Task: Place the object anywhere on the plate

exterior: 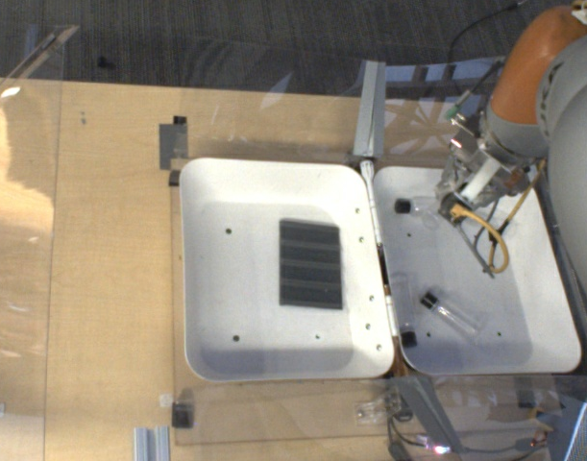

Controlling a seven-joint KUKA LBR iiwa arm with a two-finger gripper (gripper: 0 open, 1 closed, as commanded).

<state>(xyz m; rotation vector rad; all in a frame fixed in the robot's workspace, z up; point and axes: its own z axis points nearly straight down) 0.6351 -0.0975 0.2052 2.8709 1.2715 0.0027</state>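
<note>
The arm (pixel 538 75) reaches in over the right bin (pixel 552 353), and its end effector (pixel 456 200) sits above the upper part of that bin, near the back wall. From this slanted view I cannot tell how it is set, wide or narrow, and nothing can be seen held in it. A yellow cable (pixel 495 243) loops down from the wrist across the bin floor.

The likely object is a small clear tube with a dark cap (pixel 447 310) lying flat on the floor of the right bin, toward the front, well apart from the end effector. A second small dark piece (pixel 403 206) lies near the bin's upper left corner, just beside the end effector; whether it is a loose item or part of the bin is hard to say.

The dark ribbed rectangle (pixel 310 264) in the middle of the left bin (pixel 207 286) looks to be the plate, and nothing rests on it.

So the task seems to be at its first step: the pick is not yet done. The next move calls for bringing the end effector down over the clear tube, lined up across its narrow width, closing on it, then lifting clear of the divider between the bins and carrying it left onto the dark rectangle.

The tube is nearly see-through against white plastic, so its outline and exact lie are faint. The arm's bulk is cut off at the right edge, and the fingertips are lost in clutter of wrist hardware and cable.
</note>
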